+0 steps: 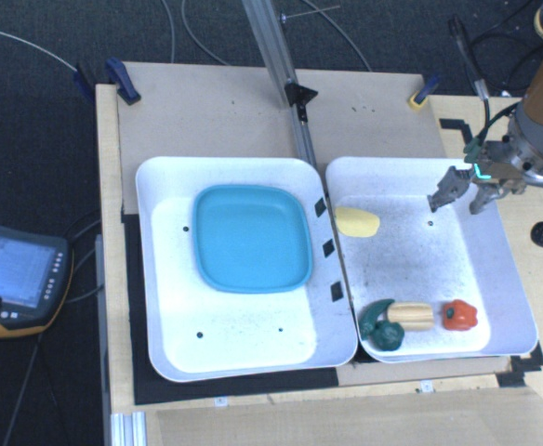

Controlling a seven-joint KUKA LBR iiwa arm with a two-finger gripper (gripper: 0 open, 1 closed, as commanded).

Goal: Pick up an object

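The gripper, fingers spread and empty, is poised at the right bin's far edge; descent onto an object is needed.

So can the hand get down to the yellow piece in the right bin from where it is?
Probably yes. The hand hangs open over the right bin, and the yellow piece lies alone near the bin's left wall, nothing between them.

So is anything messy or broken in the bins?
Nothing looks broken or spilled. The blue plate lies flat in the left bin; the yellow piece, green piece, tan piece and red piece sit in the right bin.
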